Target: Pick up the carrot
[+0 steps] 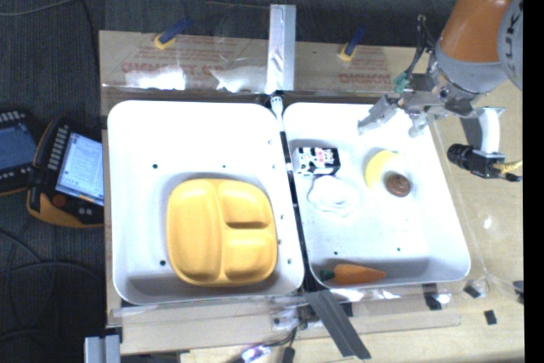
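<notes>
The carrot (359,274) lies on its side at the near edge of the right bin (442,246), hard against the front wall, its orange body pointing left to right with the darker end toward the divider between the two bins; nothing touches it, so the pick has not begun in any way that shows. The pincer (394,116) hangs over the far part of the same bin, near its back wall; its two pale fingers are spread apart with nothing between them, so it holds nothing. Between the pincer and the carrot lie the other things in that bin: a yellow piece with a brown round top (388,172) just below the pincer, a small black and white packet (315,159) near the divider, and a clear lidded cup (331,195) beside it, none of them touching the carrot. The left bin (136,140) carries a yellow divided tray (223,229), well apart from the job in hand. As a judgement: the whole task is left to do; the arm must cross the bin toward the near wall, come down over the carrot, close on it and lift; the wall so close to the carrot may leave little room for a finger on that side, so a grasp across its width along the wall looks the likelier fit.
</notes>
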Robot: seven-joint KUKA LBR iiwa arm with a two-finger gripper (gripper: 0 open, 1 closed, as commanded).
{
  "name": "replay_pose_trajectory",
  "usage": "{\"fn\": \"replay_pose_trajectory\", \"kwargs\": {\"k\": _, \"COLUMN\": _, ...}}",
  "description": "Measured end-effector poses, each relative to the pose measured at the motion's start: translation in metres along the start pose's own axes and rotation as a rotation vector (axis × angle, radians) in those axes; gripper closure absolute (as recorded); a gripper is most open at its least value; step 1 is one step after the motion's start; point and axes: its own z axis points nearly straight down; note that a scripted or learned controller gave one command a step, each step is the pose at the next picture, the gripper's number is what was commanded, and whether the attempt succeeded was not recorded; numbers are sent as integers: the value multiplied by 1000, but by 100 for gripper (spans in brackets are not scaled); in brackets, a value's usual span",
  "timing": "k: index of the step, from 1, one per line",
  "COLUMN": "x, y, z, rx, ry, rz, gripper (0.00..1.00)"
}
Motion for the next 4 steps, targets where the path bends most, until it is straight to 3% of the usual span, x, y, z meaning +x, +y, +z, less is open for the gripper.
{"fn": "replay_pose_trajectory", "kwargs": {"k": 1, "x": 8, "y": -67, "z": 125, "rx": 1, "ry": 1, "rz": -173, "gripper": 0}}
{"fn": "replay_pose_trajectory", "kwargs": {"k": 2, "x": 9, "y": -66, "z": 116, "rx": 1, "ry": 2, "rz": -173, "gripper": 100}}
{"fn": "replay_pose_trajectory", "kwargs": {"k": 3, "x": 23, "y": -76, "z": 146, "rx": -17, "ry": -11, "rz": -536, "gripper": 100}}
{"fn": "replay_pose_trajectory", "kwargs": {"k": 4, "x": 25, "y": -79, "z": 152, "rx": -9, "ry": -5, "rz": -538, "gripper": 0}}
